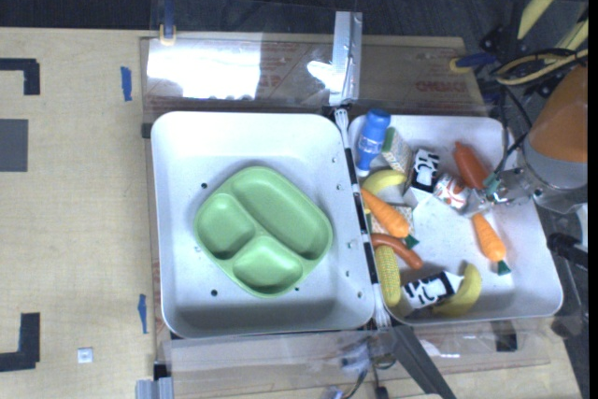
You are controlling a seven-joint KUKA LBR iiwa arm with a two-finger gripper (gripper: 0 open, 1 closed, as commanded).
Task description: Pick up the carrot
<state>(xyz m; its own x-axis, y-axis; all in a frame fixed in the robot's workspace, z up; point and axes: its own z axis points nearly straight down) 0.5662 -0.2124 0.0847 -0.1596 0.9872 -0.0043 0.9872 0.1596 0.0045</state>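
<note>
Two carrots lie in the right bin (537, 280). One carrot (490, 239) is small and orange, its green tip pointing to the near right, and it rests in the bin's right half. The other carrot (387, 214) lies by the bin's left wall, below a yellow fruit (385, 181). My gripper (496, 189) reaches in from the right beneath the orange wrist band (563, 121). It hangs just above the upper end of the right-hand carrot. I see nothing held in it.
The right bin also holds a blue bottle (373, 134), a red sausage (470, 164), a small can (451, 192), a red chili (399, 249), corn (386, 275), a banana (469, 289) and two black-and-white items. A green divided plate (264, 228) sits in the left bin (173, 201).
</note>
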